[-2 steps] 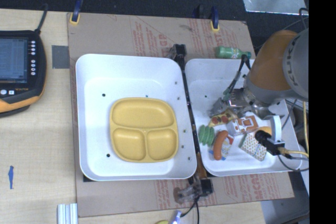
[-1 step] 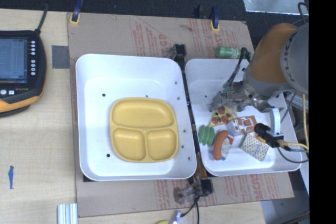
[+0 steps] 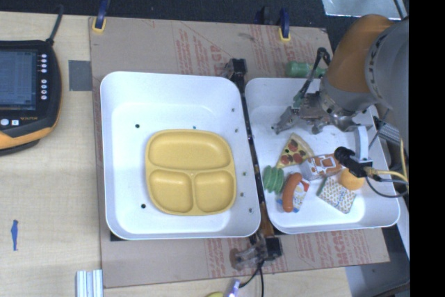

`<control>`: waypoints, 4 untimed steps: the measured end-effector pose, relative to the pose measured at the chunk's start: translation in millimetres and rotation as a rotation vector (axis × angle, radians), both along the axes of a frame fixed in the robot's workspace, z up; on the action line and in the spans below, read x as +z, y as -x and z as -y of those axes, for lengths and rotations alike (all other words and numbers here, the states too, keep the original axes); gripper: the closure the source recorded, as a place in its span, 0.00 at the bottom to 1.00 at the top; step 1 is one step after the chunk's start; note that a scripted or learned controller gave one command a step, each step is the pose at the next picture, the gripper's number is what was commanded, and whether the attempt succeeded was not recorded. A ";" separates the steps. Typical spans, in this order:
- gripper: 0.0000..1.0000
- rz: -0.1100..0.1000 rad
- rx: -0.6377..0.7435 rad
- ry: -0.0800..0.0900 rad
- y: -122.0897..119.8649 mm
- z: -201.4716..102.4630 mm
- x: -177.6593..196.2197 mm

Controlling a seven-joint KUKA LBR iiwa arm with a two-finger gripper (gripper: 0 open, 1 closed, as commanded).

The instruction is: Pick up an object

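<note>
The right bin [image 3: 278, 95] holds several small toys at its near side: a pizza slice [image 3: 297, 149], a green piece [image 3: 272, 179], a red-orange sausage [image 3: 290, 193], a red and white packet [image 3: 322, 165], an orange piece [image 3: 352, 181] and a patterned box [image 3: 337, 197]. My gripper [image 3: 299, 124] hangs over the middle of this bin, just behind the pizza slice. Its grey fingers [image 3: 280, 126] are spread open and hold nothing. The arm covers the bin's far right corner.
A yellow divided plate [image 3: 190, 172] lies in the left bin [image 3: 118, 149]. A green object [image 3: 299, 69] sits on the cardboard behind the right bin. A control pendant [image 3: 24, 97] rests at the far left. Clamps hold the bins at front and back.
</note>
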State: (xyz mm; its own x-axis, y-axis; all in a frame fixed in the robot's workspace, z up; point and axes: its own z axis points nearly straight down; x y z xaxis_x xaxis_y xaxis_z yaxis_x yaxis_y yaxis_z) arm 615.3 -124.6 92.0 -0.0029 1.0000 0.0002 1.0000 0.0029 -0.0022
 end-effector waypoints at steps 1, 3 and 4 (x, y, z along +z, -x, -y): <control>0.00 0.001 0.001 0.001 119.2 29.2 -0.2; 0.00 0.003 0.002 0.002 57.9 -5.6 1.7; 1.00 0.002 0.004 0.003 57.5 -4.3 12.6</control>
